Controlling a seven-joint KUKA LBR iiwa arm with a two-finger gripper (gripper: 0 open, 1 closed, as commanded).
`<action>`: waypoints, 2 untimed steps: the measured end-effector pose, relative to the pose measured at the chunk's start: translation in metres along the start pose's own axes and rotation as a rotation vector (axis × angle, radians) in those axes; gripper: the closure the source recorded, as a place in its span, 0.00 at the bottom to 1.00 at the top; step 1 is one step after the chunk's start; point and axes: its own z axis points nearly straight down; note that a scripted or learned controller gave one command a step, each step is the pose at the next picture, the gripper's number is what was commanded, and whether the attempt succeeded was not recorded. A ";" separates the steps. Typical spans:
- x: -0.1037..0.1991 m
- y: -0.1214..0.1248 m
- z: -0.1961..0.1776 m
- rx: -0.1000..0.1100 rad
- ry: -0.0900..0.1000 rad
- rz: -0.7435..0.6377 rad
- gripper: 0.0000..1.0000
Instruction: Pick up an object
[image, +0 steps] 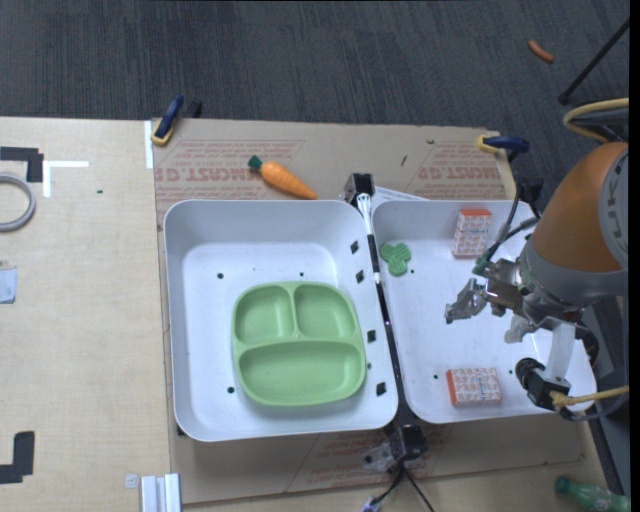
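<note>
A pale green divided plate (298, 343), an orange carrot (284, 178), two white bins (190, 300), and red-patterned boxes (473, 385).

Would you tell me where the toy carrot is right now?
In the camera view the toy carrot lies on the cardboard, outside the bins, just above the left bin's top rim.

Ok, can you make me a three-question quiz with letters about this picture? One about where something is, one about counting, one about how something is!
1. Where is the orange toy carrot?
A. in the right white bin
B. on the cardboard behind the left white bin
C. on the green divided plate

2. How many small patterned boxes lie in the right white bin?
A. one
B. two
C. four

3. How is the plate?
A. flat, right way up
B. upside down
C. on edge

Answers: 1 B, it lies outside the bins. 2 B, one far, one near. 3 A, its compartments face up.
</note>
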 end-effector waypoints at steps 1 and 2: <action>-0.012 -0.005 0.037 0.001 0.001 -0.384 0.00; -0.014 -0.003 0.063 0.000 0.001 -0.530 0.00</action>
